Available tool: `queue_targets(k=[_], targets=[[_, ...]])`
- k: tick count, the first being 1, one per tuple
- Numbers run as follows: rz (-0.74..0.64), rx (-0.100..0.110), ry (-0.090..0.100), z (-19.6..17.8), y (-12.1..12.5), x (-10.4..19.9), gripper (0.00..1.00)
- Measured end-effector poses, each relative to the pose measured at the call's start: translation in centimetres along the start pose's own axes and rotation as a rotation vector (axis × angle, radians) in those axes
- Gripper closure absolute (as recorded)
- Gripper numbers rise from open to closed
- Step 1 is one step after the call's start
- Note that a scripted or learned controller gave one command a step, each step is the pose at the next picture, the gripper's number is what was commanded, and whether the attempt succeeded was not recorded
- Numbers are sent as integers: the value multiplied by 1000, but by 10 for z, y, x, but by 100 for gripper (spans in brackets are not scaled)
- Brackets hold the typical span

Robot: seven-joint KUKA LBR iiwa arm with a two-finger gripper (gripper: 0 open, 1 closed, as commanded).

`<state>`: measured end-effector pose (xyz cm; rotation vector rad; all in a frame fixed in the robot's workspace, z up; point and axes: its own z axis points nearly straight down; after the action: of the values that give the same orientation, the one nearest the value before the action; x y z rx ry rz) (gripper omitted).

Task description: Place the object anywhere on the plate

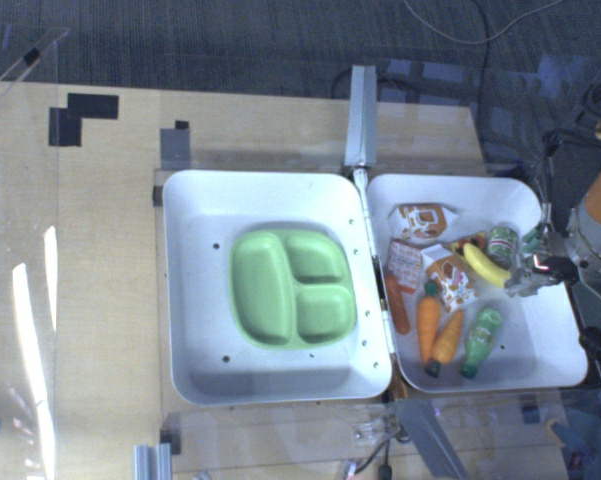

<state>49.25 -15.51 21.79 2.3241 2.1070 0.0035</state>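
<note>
A green divided plate (290,286) lies in the left white bin (195,268). The right bin (550,353) holds a yellow banana (484,265), two orange carrots (438,328), a green bottle (481,340), a green can (502,240) and some snack packets (421,222). My gripper (533,268) hangs over the right side of the right bin, just right of the banana and the can. I see nothing held between its fingers.
A metal post (361,118) stands behind the seam between the two bins. A thin red stick (396,303) lies along the right bin's left wall. The wooden bench (80,268) stretches to the left. Cables lie on the dark floor behind.
</note>
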Motion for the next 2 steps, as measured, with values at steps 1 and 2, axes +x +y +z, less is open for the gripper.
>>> queue_targets(k=[1,2], targets=[[205,-7,2,129,-4,14,100],[51,0,2,1,16,118,100]])
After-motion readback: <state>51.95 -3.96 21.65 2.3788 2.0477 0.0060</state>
